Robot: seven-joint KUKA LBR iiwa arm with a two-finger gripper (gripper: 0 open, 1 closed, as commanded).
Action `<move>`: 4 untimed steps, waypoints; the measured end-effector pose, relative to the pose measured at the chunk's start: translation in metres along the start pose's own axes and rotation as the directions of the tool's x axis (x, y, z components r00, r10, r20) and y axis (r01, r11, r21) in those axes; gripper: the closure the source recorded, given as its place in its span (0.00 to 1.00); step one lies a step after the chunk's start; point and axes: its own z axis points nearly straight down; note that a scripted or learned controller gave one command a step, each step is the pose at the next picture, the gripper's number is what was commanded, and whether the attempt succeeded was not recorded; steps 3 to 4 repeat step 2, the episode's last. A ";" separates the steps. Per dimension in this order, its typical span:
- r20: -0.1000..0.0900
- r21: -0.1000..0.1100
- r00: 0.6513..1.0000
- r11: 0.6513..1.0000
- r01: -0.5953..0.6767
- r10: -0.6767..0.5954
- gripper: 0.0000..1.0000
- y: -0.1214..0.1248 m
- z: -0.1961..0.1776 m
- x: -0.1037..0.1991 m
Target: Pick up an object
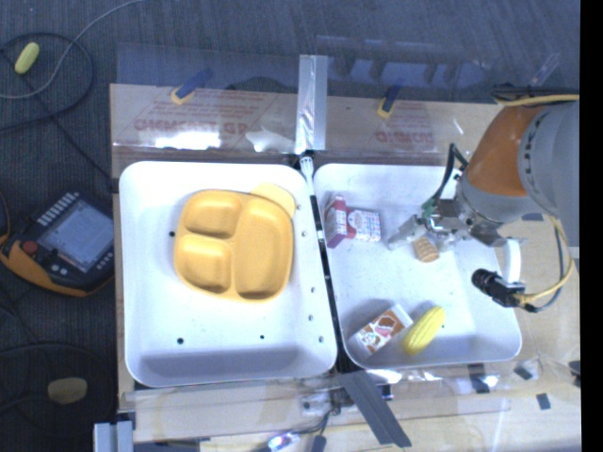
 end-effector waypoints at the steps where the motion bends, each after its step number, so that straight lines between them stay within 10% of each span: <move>1: -0.001 -0.002 1.000 1.000 0.001 -0.001 1.00 0.001 -0.010 0.001; 2: 0.000 0.010 0.989 0.989 0.151 -0.151 1.00 0.052 -0.125 0.054; 4: 0.000 0.010 0.989 0.989 0.151 -0.151 1.00 0.052 -0.125 0.054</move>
